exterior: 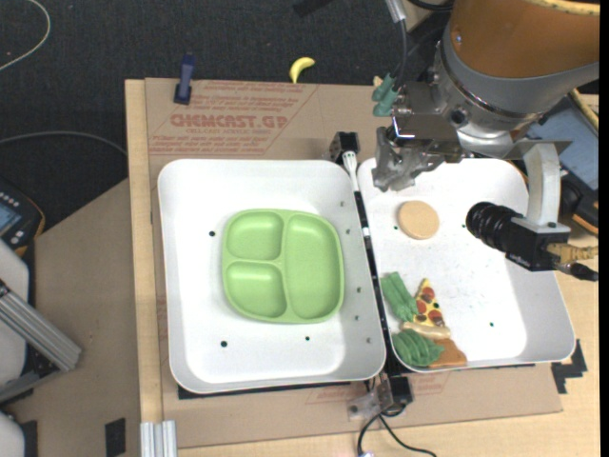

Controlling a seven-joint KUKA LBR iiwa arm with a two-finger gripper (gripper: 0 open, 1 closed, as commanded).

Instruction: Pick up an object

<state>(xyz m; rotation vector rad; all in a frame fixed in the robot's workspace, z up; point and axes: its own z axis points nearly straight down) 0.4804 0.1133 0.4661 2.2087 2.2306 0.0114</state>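
We see the arm point(519, 36) as the largest thing here, its orange band and grey wrist bulking in from the upper right and pointing down over the far corner of the right bin point(533, 346). Its end effector point(398, 171) hangs above that bin's far left corner, close to the divide between the two bins; we cannot tell how it is set, and nothing shows in its grip. A black cylindrical part point(504, 234) juts out below the wrist, over the right half of the bin.

Next in size comes the tabletop point(238, 122), a brown board with red lettering, carrying both bins side by side. The left bin point(190, 341) holds a green divided plate point(283, 265) lying flat in its middle (three compartments, all facing up).

In the right bin, a round tan cookie point(418, 220) lies just below the end effector, apart from it. Near the front left corner lies a cluster: a green leafy piece point(398, 296), a pizza slice point(427, 307) beside it, and another green piece point(416, 347) at the front edge.

Beyond the board, on the dark floor, we make out a small yellow banana point(302, 68) and a blue clip point(184, 79).
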